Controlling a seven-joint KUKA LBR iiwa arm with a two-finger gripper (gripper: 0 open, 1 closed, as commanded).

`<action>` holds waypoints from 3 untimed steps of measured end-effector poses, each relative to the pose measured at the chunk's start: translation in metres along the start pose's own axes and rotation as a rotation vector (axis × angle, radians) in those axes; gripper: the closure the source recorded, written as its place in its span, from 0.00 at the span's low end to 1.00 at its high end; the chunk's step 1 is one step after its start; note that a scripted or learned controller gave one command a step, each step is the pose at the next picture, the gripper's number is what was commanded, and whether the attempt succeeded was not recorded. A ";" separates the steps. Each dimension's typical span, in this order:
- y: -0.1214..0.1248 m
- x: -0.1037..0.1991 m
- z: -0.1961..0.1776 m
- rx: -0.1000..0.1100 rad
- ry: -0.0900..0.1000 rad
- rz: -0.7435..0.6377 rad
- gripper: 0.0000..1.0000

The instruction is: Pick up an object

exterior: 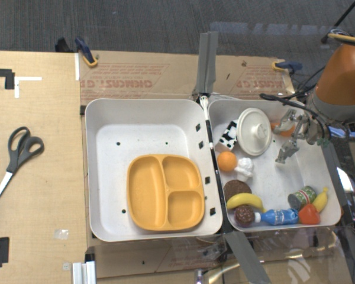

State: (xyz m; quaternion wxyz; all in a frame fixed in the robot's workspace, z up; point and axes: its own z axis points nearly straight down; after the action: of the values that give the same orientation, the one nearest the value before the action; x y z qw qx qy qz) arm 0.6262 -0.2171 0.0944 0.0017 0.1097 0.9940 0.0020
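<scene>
step: approach, nothing picked | gripper point(286, 149) over right bin point(330, 176), jaws apart, holding nothing | next: descend onto one object, close

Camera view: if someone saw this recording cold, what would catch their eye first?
Probably the yellow divided tray, lying alone in the left bin. Next, the clutter in the right bin: a white lid near the back, an orange ball, and a banana, blue bottle and tomato along the front. The gripper hangs over that bin's back right, with scissors lying far left on the bench.
</scene>
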 end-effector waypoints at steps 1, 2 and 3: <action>0.024 -0.017 0.003 0.002 0.028 0.316 0.00; 0.023 -0.022 -0.009 0.004 0.000 0.314 1.00; 0.065 -0.007 -0.115 0.004 -0.004 0.319 1.00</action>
State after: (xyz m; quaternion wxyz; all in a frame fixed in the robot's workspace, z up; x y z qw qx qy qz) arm 0.6468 -0.1557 0.2100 0.0033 0.2664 0.9639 0.0001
